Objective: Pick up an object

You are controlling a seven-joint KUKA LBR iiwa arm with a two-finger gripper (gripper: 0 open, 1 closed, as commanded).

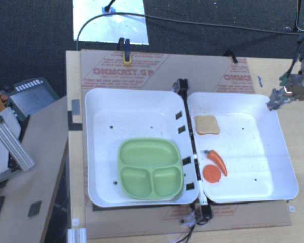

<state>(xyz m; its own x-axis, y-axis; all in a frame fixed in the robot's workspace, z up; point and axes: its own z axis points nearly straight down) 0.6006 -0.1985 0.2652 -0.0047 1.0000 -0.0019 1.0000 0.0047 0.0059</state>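
End effector (276, 99): over right bin's (273, 135) far corner, grip state unclear.
Right bin: toast (207, 125), carrot (217, 161), tomato slice (211, 173).
Left bin (106, 110): green tray (150, 167).

Probably lab: bench (157, 65), clamped bins (137, 105), cables (192, 24).

Bright even overhead light, glare on white bins (142, 105), soft shadows; slightly soft focus, mild noise

Smooth, faintly glossy white plastic bins (137, 97) sit on matt brown cardboard (157, 67); the green divided tray (149, 167) looks matt plastic.
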